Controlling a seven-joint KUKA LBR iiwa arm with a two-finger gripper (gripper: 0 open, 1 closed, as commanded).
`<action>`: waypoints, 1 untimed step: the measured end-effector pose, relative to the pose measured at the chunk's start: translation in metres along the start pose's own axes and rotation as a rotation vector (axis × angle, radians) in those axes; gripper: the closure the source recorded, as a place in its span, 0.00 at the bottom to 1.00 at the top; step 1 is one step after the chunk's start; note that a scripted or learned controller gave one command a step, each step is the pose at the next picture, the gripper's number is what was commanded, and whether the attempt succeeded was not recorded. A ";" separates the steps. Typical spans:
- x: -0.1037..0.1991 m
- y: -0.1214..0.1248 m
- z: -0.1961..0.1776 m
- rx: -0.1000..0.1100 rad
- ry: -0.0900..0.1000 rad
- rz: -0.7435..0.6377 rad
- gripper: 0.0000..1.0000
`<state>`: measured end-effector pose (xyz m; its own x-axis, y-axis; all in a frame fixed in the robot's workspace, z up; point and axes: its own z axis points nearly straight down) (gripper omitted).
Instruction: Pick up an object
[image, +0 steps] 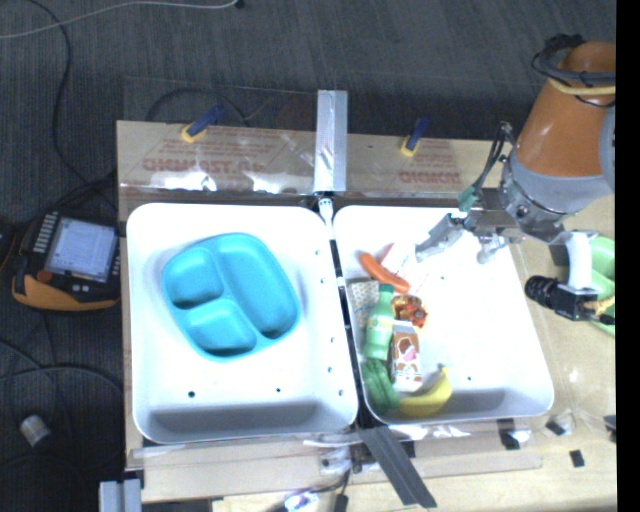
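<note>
The jaws stand open and hold nothing; the gripper (462, 237) hangs above the upper part of the right bin (500, 330). The candidates lie clustered along that bin's left wall: an orange carrot (380, 269) nearest the fingers, below it a green bottle (379, 330), a small carton (404, 358) and a banana (428, 392) at the near end. The carrot looks the best target, since it lies apart from the crowd; the jaws should straddle its narrow width and descend straight.
</note>
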<state>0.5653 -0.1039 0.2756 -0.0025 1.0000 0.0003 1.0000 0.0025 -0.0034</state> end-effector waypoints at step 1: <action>-0.021 0.008 0.167 -0.002 0.000 -0.074 0.00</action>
<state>0.5730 -0.1252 0.1088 -0.0769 0.9970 0.0005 0.9970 0.0769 -0.0011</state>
